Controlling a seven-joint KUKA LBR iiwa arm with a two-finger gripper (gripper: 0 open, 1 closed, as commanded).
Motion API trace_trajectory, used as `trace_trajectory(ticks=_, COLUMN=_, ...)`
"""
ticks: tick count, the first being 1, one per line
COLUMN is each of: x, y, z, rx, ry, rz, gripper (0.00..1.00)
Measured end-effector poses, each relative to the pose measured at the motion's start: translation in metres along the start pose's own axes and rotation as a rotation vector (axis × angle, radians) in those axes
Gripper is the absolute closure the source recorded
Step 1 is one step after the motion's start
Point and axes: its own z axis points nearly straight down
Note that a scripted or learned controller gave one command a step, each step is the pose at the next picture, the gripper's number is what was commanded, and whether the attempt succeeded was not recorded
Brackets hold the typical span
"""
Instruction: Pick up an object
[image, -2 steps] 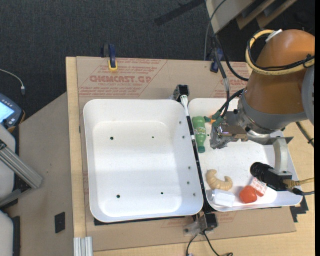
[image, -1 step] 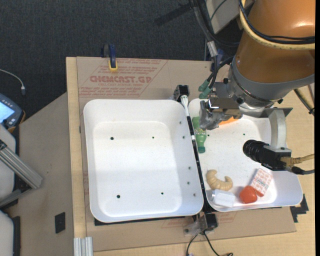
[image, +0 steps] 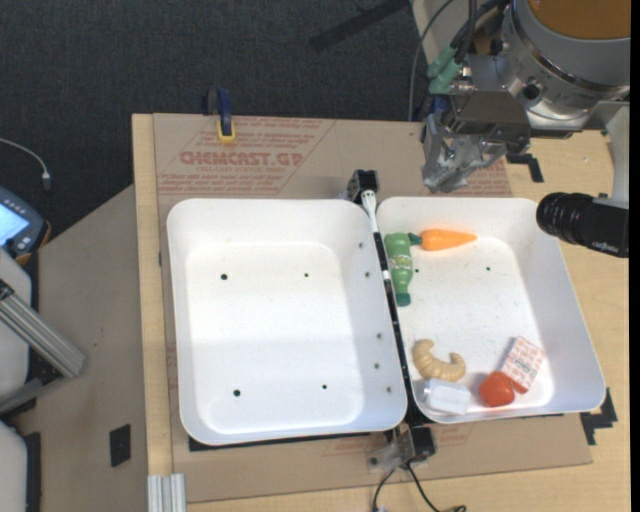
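Metal gripper (image: 452, 170) hangs over the far edge of the right bin (image: 560, 300); grip state unclear, cannot tell. In that glossy white bin: tapered orange carrot (image: 447, 239) far, green bottle (image: 401, 266) beside it, curved beige piece (image: 440, 361), round red tomato (image: 497, 390) near.

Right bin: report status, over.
Pincer above right bin's far rim, holding nothing. Carrot, green bottle nearest. Path clear.
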Motion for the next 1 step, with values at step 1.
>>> trace_trajectory(ticks=1, x=0.0351, y=-0.0062, z=0.1949, rx=0.036, ry=-0.010, rz=0.003, gripper=1.00)
